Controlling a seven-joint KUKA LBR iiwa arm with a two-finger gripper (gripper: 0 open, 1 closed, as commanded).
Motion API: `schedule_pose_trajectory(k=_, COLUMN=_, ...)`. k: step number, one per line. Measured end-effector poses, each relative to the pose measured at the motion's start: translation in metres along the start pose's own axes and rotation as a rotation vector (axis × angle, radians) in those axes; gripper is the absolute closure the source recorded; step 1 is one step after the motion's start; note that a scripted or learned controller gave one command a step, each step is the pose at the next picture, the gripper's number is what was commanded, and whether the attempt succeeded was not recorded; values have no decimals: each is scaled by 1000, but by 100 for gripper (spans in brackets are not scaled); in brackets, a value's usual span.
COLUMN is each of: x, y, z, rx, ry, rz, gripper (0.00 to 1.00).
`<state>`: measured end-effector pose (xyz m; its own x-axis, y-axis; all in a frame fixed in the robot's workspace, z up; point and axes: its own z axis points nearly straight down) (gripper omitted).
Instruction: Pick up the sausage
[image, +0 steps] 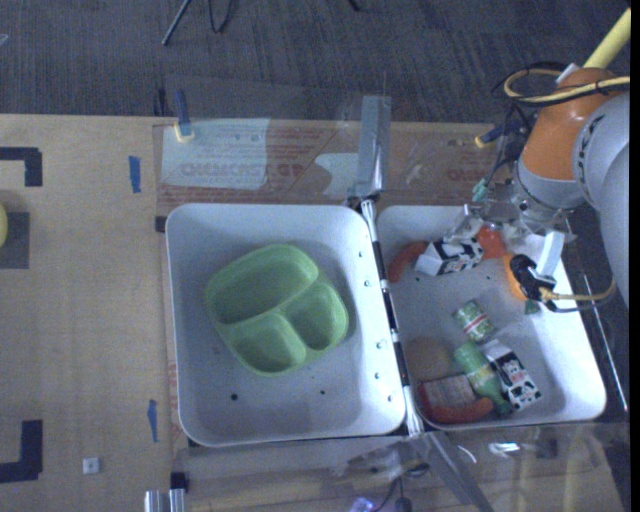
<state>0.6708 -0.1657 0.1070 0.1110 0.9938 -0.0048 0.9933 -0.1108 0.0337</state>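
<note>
- Arm (580, 130): grey, with an orange band above the wrist; it enters at the 2 o'clock corner of the view and reaches over the far right part of the right bin (585, 385).
- Gripper (500, 232): positioned over the far end of the right bin. Whether it is released, clenched or grasping anything cannot be determined.
- Sausage (462, 408): reddish, lying flat at the 6 o'clock end of the right bin, against the near wall, well apart from the gripper.
- A green bottle (476, 366) and a black-and-white carton (516, 378) lie just beside the sausage, toward 1 o'clock.
- A small green can (473, 321) lies near the bin centre.
- A second black-and-white carton (450, 256) sits at 11 o'clock in the right bin, next to the gripper.
- Left bin (190, 400): contains a green divided plate (277, 307).
</note>
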Motion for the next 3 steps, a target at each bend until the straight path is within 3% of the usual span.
schedule_pose_trajectory(k=3, x=2, y=2, z=0, rx=-3, ry=-5, rz=-11, gripper=0)
